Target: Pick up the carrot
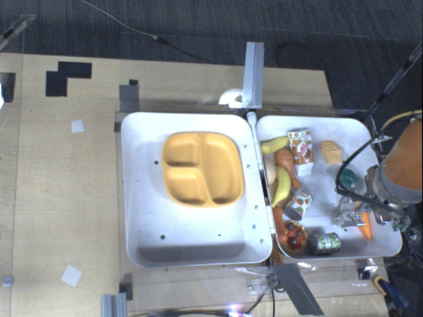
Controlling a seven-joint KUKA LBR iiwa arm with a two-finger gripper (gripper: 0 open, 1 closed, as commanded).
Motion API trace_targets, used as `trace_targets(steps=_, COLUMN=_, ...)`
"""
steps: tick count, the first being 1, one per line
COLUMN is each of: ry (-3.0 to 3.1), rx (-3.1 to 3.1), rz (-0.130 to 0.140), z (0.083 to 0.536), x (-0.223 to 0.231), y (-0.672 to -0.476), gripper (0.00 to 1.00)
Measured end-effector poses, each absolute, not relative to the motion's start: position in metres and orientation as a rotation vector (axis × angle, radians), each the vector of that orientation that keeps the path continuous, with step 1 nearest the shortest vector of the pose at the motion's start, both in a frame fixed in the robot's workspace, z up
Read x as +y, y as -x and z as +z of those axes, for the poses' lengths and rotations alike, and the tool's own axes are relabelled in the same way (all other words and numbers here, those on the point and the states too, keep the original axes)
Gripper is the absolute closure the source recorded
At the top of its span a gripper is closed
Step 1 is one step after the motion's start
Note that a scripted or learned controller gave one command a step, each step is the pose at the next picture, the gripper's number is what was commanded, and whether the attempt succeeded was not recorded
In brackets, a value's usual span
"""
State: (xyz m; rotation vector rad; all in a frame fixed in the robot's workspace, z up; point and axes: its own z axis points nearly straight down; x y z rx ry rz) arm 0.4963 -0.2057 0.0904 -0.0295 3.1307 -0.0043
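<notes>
The carrot (365,227), small and orange, lies near the front right corner of the right bin (344,125). The gripper (348,211) hangs low over the bin floor just left of the carrot, touching or almost touching it. The grey arm with its orange band (404,158) comes in from the right and covers part of the bin. The wrist body and cables hide the tip of the gripper, so I cannot make out whether anything sits in it.
The right bin also holds two bananas (282,185), a brown vegetable (285,158), a printed carton (301,145), a cracker-like piece (331,152), a smaller carton (299,204), red fruit (293,236) and a green can (325,243). A yellow divided plate (201,168) lies in the left bin (142,197).
</notes>
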Motion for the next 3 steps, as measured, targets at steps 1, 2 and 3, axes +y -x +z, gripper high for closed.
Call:
trace_targets(steps=1, ry=0.040, rx=3.118, rz=-0.009, z=0.103, x=-0.205, y=-0.501, gripper=1.00)
trace_targets(steps=2, ry=0.040, rx=3.119, rz=-0.009, z=0.103, x=-0.205, y=-0.500, gripper=0.00)
trace_targets(steps=3, ry=0.117, rx=3.128, rz=-0.007, z=0.089, x=-0.185, y=-0.519, gripper=0.00)
